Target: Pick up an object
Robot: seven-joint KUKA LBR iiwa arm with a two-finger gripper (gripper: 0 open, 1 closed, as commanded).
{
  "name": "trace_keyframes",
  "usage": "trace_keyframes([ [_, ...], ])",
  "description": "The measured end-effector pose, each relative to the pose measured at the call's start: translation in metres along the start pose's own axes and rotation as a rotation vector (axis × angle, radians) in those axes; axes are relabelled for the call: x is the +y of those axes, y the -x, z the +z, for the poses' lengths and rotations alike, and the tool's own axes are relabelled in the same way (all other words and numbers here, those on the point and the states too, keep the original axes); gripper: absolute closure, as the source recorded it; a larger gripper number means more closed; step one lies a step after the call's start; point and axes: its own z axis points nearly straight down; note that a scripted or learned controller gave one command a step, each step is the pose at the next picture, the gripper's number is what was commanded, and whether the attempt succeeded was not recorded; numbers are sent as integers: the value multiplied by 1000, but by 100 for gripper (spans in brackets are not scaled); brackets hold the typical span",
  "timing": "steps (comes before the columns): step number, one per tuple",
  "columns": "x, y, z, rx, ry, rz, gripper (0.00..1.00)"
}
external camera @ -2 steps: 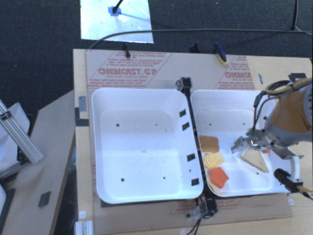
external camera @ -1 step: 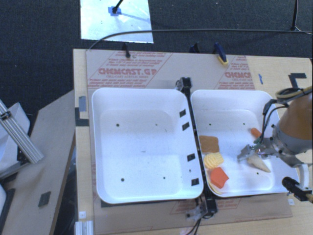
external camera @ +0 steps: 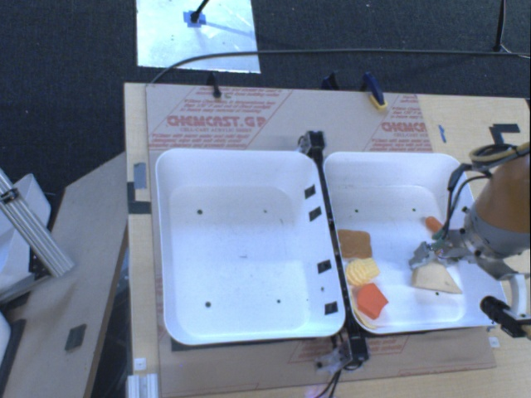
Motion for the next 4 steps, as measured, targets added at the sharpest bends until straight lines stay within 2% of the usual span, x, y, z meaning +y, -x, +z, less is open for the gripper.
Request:
trace_keyframes([
  [1, -12, -75, -56, 2, 0, -10, 100],
  [2, -17, -90, -72, 1, -1, -6, 100],
  [3, 9, -136, -101, 1, 1, -9, 100],
  [4, 132, -185, -158, 0, 12, -12, 100],
])
